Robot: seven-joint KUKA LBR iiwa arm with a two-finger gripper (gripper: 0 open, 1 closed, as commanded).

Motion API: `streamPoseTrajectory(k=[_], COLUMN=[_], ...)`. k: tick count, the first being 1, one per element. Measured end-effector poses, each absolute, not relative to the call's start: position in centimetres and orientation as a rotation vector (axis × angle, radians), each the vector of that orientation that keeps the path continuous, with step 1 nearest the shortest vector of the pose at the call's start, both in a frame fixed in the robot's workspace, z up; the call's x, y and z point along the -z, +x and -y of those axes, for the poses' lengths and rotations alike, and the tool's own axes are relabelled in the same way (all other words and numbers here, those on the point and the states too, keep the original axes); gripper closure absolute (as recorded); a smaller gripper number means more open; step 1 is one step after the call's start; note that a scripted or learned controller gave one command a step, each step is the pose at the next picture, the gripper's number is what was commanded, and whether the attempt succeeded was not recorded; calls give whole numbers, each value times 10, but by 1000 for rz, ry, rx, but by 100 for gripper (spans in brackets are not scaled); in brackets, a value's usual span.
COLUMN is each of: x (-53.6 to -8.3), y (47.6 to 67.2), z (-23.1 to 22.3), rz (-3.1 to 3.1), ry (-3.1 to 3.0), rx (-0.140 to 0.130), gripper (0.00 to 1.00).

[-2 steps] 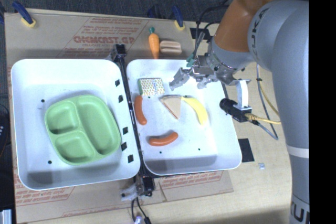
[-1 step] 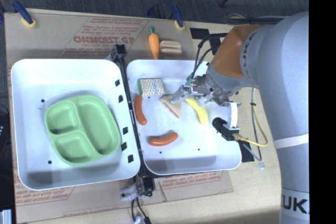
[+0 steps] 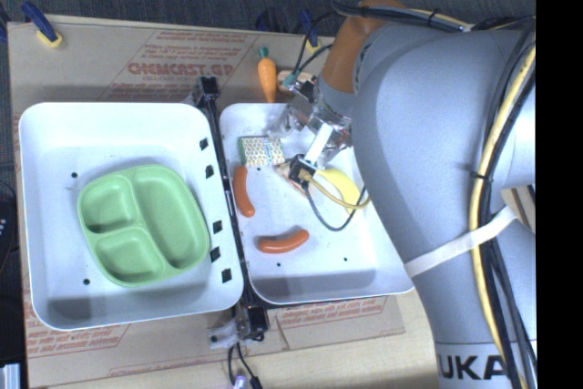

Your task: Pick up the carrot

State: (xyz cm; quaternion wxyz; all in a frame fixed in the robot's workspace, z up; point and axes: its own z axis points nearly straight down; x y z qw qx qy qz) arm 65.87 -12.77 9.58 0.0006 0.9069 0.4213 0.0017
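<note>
Bright, even overhead light washes the white bins (image 3: pixel 55 196) nearly to glare, leaves soft shadows along their inner walls and under the arm (image 3: pixel 437 150), while the picture is mildly soft, grainy, with low detail throughout.

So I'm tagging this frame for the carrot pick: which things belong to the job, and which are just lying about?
For the job:
carrot, lying on the bench just beyond the right bin's far rim
gripper, over the right bin

Lying about:
two sausages
banana
patterned block
green divided plate in the left bin
</note>
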Motion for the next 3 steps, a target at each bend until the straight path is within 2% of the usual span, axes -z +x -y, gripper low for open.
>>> streamPoseTrajectory(k=[1,2,3], x=[-107,-207,-296], y=[660,641,596], z=[126,121,149], rz=[-1339,-956,-447], ry=[2844,2996,3113], rx=[-7,5,6], gripper=[100,100,100])
